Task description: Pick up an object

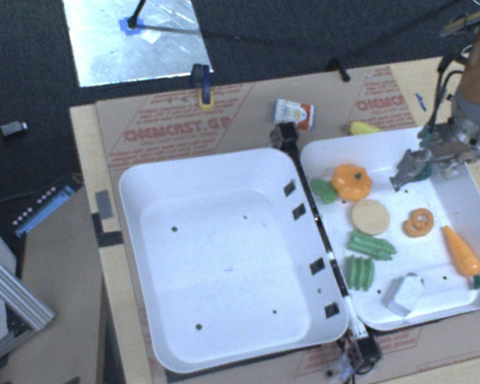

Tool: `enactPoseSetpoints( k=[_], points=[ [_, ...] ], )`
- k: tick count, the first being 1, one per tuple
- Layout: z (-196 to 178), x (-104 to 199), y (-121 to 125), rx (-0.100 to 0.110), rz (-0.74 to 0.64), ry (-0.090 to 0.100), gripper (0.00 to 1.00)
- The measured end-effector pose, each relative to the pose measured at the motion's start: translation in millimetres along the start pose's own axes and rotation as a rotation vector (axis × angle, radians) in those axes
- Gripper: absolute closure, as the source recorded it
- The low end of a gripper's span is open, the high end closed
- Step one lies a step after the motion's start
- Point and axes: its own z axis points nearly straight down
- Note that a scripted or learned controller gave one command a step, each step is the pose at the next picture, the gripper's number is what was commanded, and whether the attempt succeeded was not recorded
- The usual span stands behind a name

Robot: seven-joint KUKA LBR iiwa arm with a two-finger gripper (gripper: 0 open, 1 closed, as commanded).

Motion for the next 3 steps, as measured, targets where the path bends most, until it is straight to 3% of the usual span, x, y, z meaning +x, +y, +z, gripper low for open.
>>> enactPoseSetpoints(
  k=[1, 2, 3],
  points=[
    [66, 61, 19, 0.003, -0.006, 0.002, 0.00],
    [121, 70, 1, -0.007, 0.001, -0.004, 0.00],
    [117, 72, -26, -0.015, 0.001, -0.004, 0.00]
  ],
)
